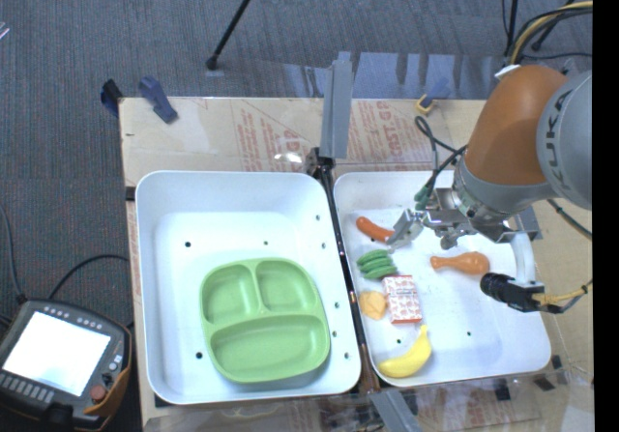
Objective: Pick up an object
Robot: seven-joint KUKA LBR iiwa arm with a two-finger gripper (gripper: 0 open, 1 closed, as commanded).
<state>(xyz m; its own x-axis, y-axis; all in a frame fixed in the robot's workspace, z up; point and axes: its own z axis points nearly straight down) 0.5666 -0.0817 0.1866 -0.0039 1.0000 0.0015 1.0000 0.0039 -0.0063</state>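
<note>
The toy carrot (373, 226) lies in the right bin (527, 343), just left of the pincer (404, 230), whose fingers stand apart with nothing between them. The green bean pods (376, 264) lie just below it. Centre over one item before descending, so the fingers straddle it without nudging neighbours.

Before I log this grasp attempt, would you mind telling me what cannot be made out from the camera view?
- Fingers of the gripper: too small to judge open or shut.
- Right bin: upper right part hidden under the arm's wrist.
- Red carton: print too small to read.
- Pale orange piece beside it: too blurred to identify.
- Arm: cut off by the right edge.
</note>
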